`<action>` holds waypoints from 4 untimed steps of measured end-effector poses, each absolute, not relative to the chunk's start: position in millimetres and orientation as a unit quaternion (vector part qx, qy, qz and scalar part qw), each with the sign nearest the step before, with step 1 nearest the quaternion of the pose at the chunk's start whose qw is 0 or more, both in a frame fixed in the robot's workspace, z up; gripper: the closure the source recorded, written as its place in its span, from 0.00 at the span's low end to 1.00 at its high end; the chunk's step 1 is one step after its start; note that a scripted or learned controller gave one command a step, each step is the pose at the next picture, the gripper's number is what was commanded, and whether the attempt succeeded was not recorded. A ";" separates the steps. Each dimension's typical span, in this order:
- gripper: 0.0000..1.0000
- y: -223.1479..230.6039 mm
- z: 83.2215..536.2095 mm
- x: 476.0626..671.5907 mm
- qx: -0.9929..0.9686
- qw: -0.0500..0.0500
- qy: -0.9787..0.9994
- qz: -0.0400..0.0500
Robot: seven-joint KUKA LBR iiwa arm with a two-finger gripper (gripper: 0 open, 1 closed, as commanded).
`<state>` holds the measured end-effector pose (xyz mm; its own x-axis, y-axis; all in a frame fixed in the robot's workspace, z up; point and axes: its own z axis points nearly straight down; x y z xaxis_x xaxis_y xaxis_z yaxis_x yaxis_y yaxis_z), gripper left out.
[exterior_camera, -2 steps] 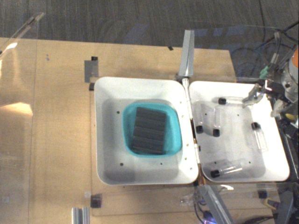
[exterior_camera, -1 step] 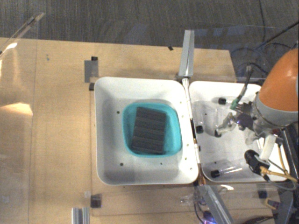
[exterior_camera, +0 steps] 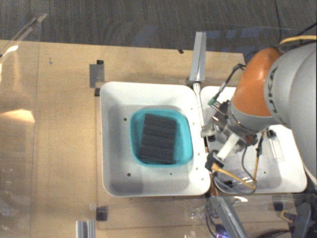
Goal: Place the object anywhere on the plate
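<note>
A turquoise square plate (exterior_camera: 184, 133) sits in the middle of the left white bin (exterior_camera: 116, 143). On it lies a dark grey ribbed block (exterior_camera: 157, 138), flat and slightly turned, well inside the plate's rim. My gripper (exterior_camera: 212, 132) hangs under the orange-banded wrist over the left edge of the right bin (exterior_camera: 287, 177), just right of the wall between the bins. It is apart from the block and to the right of the plate. The wrist covers most of the gripper.
The arm's large grey and orange body covers much of the right bin. A grey metal bar (exterior_camera: 198, 56) stands behind the gap between the bins. Bare white floor surrounds the plate in the left bin.
</note>
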<state>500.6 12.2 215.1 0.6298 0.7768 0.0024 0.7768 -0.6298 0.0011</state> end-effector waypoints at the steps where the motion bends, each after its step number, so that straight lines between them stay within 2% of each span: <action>1: 0.00 34.8 184.1 488.1 -0.912 0.000 -0.409 -0.001; 2: 0.00 -17.0 184.7 515.5 -0.886 -0.001 -0.463 -0.002; 3: 1.00 -15.9 195.3 517.6 -0.885 -0.001 -0.466 -0.004; 4: 0.00 -16.0 195.2 517.5 -0.885 -0.001 -0.466 -0.004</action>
